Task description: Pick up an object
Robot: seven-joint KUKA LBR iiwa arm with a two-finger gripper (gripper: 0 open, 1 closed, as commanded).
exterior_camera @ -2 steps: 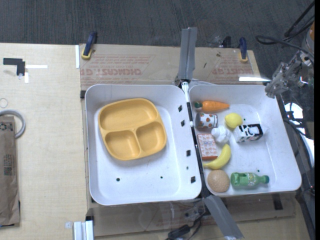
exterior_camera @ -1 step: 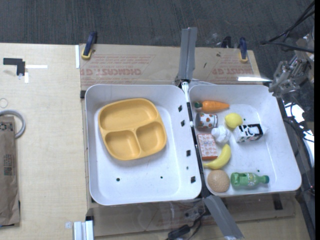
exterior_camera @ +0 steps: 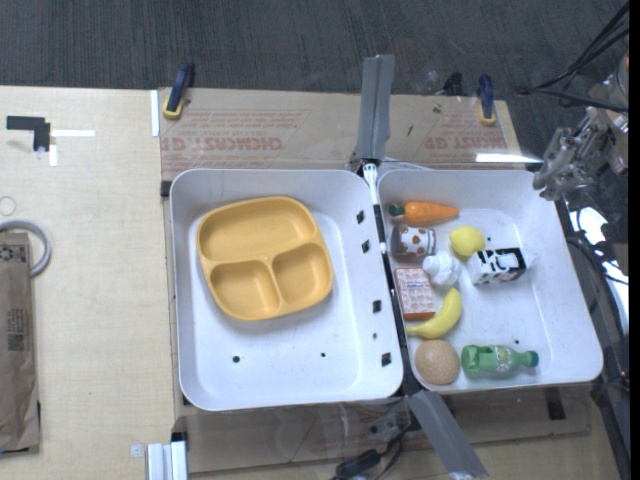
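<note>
The right bin [exterior_camera: 560,298] holds several toy items. Among them are an orange carrot [exterior_camera: 430,211], a small red-and-white jar [exterior_camera: 413,239], a yellow lemon [exterior_camera: 466,240] and a black-and-white carton [exterior_camera: 497,264]. There are also a small white piece [exterior_camera: 440,266], a red packet [exterior_camera: 414,292], a banana [exterior_camera: 443,314], a brown round item [exterior_camera: 436,361] and a green bottle [exterior_camera: 498,359]. The gripper [exterior_camera: 562,168] hangs by the bin's far right corner, away from all of them, with nothing seen in it.
A yellow divided plate [exterior_camera: 265,256] lies in the left bin [exterior_camera: 190,298]. Blue clamps [exterior_camera: 179,90] hold cardboard behind the bins. A brown bag [exterior_camera: 15,348] lies at the far left. Cables [exterior_camera: 590,258] run along the right bin's outer side.
</note>
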